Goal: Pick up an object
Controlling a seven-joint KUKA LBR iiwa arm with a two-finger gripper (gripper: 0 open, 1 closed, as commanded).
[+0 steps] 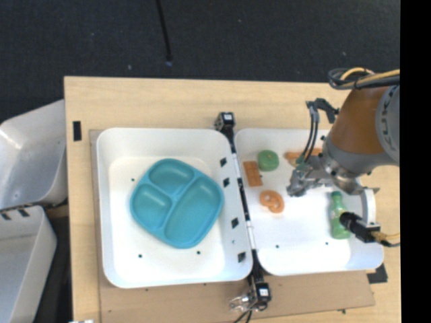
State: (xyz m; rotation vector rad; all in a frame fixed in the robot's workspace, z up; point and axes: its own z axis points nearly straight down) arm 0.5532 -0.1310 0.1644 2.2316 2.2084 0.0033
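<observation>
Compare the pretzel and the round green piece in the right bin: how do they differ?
The pretzel is orange with holes through it; the green piece is solid and rounded. The pretzel lies nearer the bin's middle and near edge, while the green piece sits toward the far edge, beside the orange cracker. Both are small toy-food items lying loose in the right bin, apart from each other and left of the gripper.

A robotics lab: a pale plywood surface (pixel 81 99) on dark carpet (pixel 101 25) carries two shallow white plastic bins (pixel 108 247) clipped side by side, a black cable (pixel 161 25) trails across the floor, and a grey and orange industrial arm (pixel 360 130) reaches in.
</observation>
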